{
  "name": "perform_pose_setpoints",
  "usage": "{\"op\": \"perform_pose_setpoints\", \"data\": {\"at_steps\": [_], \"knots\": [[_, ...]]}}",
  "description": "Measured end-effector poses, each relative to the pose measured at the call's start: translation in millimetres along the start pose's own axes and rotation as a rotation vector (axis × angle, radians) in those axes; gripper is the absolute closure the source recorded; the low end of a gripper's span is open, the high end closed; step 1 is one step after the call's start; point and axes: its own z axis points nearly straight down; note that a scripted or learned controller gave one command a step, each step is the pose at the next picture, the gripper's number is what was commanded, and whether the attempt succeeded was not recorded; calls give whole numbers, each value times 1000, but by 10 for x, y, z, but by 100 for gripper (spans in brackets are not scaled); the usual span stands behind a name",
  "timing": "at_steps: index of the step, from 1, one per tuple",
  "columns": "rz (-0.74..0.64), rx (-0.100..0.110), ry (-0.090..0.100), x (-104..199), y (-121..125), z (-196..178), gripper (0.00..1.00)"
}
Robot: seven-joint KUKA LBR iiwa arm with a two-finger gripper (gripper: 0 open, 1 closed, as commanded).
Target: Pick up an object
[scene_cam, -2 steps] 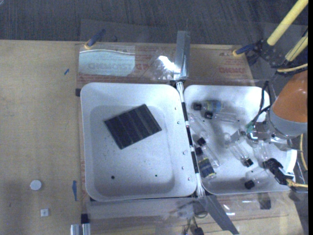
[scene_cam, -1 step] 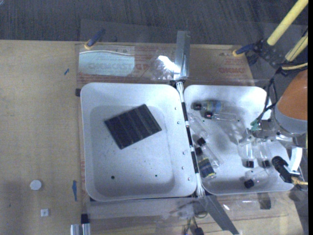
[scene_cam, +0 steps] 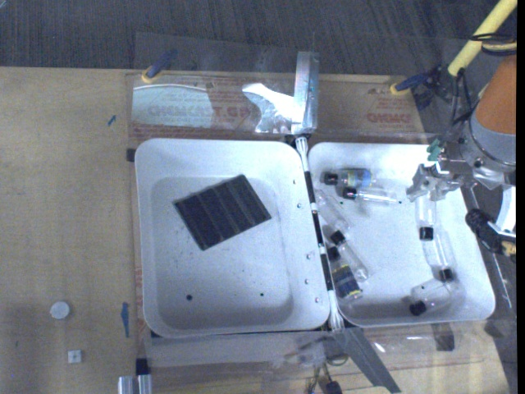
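Note that the end effector (scene_cam: 433, 177) hangs over the upper-right part of the right bin (scene_cam: 480, 306), its state impossible to tell, presumably staged to descend on the clear tubes (scene_cam: 433, 245) just below it within that bin.

Robotics lab: plywood bench (scene_cam: 57, 179) with two white bins (scene_cam: 156, 171) side by side, clamps (scene_cam: 160, 64) fixing clear sheeting, arm (scene_cam: 496, 109) with cabling at right, grey carpet (scene_cam: 205, 6) beyond.

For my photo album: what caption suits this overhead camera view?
Robot arm beside two white bins: dark ridged panel left, clear tubes right.
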Motion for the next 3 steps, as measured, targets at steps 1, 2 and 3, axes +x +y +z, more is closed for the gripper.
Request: {"op": "perform_pose_setpoints", "data": {"at_steps": [1, 2, 3], "knots": [[-5, -1, 0, 606, 382, 245, 100], [-16, -1, 0, 736, 703, -216, 100], [53, -2, -1, 896, 934, -40, 100]]}}
